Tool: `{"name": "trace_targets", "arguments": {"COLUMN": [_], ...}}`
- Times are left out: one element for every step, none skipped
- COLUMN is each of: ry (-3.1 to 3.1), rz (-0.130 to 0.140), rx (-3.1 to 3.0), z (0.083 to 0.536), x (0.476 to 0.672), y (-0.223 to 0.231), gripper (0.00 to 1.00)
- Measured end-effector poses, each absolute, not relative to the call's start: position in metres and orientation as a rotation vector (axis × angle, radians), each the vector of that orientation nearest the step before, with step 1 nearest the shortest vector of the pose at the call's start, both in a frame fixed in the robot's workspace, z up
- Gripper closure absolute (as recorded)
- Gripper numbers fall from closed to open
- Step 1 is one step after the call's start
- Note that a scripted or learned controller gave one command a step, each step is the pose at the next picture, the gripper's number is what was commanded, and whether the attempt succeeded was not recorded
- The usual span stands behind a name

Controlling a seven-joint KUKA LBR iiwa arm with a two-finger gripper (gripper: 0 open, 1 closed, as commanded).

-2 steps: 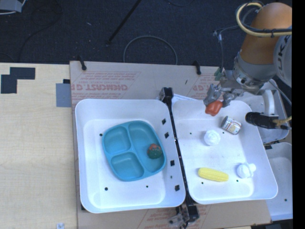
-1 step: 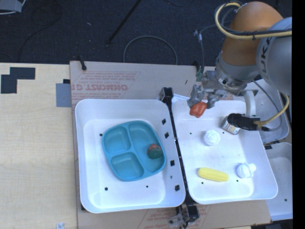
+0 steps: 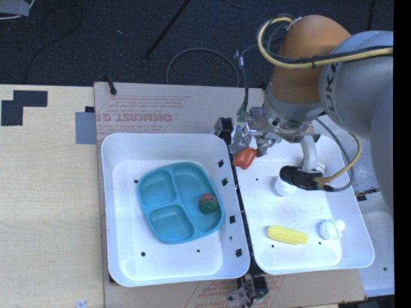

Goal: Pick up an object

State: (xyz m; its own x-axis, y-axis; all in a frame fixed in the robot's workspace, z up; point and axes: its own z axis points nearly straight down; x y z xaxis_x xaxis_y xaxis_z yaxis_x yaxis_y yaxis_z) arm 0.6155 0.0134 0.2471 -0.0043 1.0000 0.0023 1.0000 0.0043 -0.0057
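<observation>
Fixed overhead view, slanted onto bins [image 3: 128, 172]

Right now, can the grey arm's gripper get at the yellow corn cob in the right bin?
Probably yes: the yellow corn cob lies uncovered on the bin floor, apart from the small white objects, with the gripper near the bin's far corner.

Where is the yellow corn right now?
The yellow corn lies in the right bin, near its front edge, just left of a small white thing.

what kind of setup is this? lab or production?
Most likely a robotics lab bench, not production: two white bins taped onto cardboard, loose cables on the dark floor, and toy-like items such as a blue divided plate and a yellow corn cob.
</observation>
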Motion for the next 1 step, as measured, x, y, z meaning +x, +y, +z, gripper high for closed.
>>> {"name": "trace_targets", "arguments": {"ry": [-2.221], "rz": [0.005], "rx": [-2.214], "z": [0.2346], "x": [0.6007], "y": [0.0584], "gripper": [1.0]}}
